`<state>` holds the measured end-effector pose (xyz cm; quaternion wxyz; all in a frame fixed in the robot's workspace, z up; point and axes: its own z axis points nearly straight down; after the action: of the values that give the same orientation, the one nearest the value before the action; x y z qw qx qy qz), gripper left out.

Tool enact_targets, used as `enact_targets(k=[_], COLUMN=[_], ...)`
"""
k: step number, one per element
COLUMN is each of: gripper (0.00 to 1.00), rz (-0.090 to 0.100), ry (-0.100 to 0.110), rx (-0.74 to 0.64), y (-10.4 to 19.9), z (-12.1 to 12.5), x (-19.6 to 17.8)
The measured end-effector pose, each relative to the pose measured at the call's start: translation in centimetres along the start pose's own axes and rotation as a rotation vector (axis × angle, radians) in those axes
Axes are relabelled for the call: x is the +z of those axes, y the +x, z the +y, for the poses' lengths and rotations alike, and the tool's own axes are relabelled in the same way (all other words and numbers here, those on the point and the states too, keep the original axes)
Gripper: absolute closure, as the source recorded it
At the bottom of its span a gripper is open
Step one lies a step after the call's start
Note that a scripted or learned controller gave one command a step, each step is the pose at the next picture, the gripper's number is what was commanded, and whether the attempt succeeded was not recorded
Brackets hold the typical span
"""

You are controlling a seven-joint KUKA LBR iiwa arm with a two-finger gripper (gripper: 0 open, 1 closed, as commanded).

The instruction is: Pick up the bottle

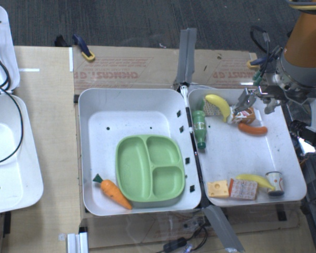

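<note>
The green bottle (199, 129) lies on its side along the left wall of the right bin (284, 141), cap toward the far end. My gripper (258, 103) hangs over the far right part of that bin, above a small pale object (240, 114) and an orange sausage (252, 129). It is about a hand's width to the right of the bottle. The fingers (247, 98) stand apart, open, with nothing between them.
A banana (217, 105) lies between the bottle and the gripper. Along the near wall sit a cheese block (217, 188), a red packet (244, 189), a second banana (257, 180) and a small can (274, 184). The left bin (95, 141) holds a green divided plate (150, 167) and a carrot (112, 191).
</note>
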<state>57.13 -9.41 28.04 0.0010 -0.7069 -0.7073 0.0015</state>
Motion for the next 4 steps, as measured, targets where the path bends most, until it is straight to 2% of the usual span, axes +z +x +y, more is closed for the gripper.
enact_targets(k=[1,2,3,4], gripper=[0.0,0.0,0.0,0.0], rz=[0.0,-0.001,-0.002,0.0], ry=[0.0,-0.001,-0.003,0.001], rx=[-0.127,-0.079,-0.406,-0.418], y=[6.3,15.3,15.9,8.7], z=[1.1,3.7,3.5,2.5], x=[9.0,9.0,3.5,9.0])
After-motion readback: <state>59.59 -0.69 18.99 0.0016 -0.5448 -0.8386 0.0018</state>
